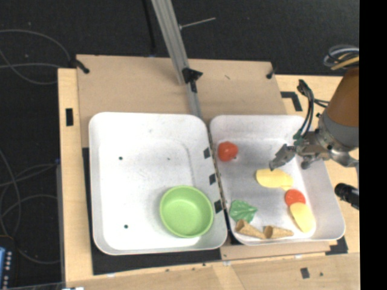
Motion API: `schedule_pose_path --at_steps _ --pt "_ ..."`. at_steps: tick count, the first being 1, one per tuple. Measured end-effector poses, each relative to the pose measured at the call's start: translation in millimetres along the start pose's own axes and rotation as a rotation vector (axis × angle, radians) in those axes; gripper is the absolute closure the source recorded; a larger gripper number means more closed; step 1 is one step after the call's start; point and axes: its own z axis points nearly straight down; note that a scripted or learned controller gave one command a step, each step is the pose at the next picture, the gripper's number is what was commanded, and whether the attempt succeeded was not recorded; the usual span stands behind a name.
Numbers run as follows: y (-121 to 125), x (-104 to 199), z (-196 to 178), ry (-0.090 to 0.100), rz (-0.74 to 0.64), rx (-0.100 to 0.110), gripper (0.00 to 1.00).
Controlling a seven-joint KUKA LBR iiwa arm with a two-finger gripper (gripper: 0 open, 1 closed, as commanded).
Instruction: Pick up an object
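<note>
Overhead, the counter (pixel 151 92) carries 2 shallow white bins side by side. The left bin (pixel 133 144) holds a green bowl (pixel 186 211), upright, sitting toward its near right corner. The right bin (pixel 254 128) holds everything else: a small red ball (pixel 227 151) at its far left, close to the shared wall; a pale yellow banana-shaped piece (pixel 273 178) lying across the middle; a red and yellow piece (pixel 299 210) toward the near right; a green leafy piece (pixel 242 210) at the near left; and 2 tan cone-shaped pieces (pixel 264 231) lying along the near wall.

From the right comes the grey arm (pixel 346 110) with its orange band, and the tool (pixel 291 159) hangs over the right bin, just above the far edge of the banana-shaped piece. Its 2 dark fingers (pixel 282 157) stand spread apart (one angled out to the left, the other toward the right), and nothing sits between them. Whether the tips touch the yellow piece cannot be told from this angle.

A slanted metal rail (pixel 172 35) crosses the far side of the counter and ends near where the 2 bins meet. Thin cables (pixel 24 65) lie on the dark floor to the left.
</note>
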Motion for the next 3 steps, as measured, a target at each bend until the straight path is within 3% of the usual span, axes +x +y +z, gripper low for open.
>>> schedule_pose_path --at_steps 1,3 --pt "0.0 -0.2 -0.1 0.0 0.001 0.0 0.0" --pt "10.0 3.0 91.0 -0.004 0.005 0.005 0.0"
